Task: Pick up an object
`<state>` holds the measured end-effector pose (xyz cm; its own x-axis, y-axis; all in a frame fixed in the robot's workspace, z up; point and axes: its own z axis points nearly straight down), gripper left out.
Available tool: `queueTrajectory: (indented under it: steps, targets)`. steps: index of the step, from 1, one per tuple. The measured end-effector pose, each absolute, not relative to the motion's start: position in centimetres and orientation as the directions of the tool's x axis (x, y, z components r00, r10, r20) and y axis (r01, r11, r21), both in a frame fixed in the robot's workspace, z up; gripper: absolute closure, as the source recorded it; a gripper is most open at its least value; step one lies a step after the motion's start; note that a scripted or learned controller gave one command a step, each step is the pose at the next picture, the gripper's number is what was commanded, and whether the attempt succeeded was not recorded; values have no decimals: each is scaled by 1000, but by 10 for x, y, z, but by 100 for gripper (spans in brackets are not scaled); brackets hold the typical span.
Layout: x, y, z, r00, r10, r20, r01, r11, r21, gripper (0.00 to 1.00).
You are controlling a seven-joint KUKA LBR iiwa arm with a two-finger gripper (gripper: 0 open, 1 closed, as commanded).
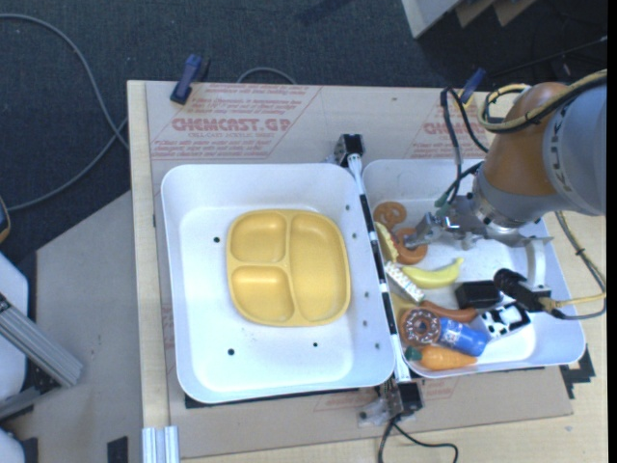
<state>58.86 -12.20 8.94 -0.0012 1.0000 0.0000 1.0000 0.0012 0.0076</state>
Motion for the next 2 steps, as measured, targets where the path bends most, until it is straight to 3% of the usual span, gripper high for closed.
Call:
queueTrajectory:
  steps: [1, 2]
  targets:
    - [544, -131, 90, 2, 1000, -1, 1000, -2, 13, 0]
    - [526, -176, 89, 1, 1000, 0, 1000, -1, 9, 0]
